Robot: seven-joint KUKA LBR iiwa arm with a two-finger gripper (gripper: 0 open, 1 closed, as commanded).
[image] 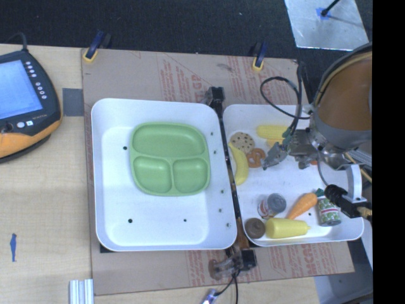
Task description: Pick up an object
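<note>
Two white bins (104, 170) on counter (44, 201).
Tool (273, 159) over right bin's toy food, grip unclear; one green plate (170, 158) left.

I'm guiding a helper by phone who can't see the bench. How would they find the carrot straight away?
Look in the right-hand white bin, the one crowded with toy food, beside the bin holding the green plate. Go to its near right part, where the carrot lies slanted just above a yellow block. It is the only orange, tapered piece there.
</note>
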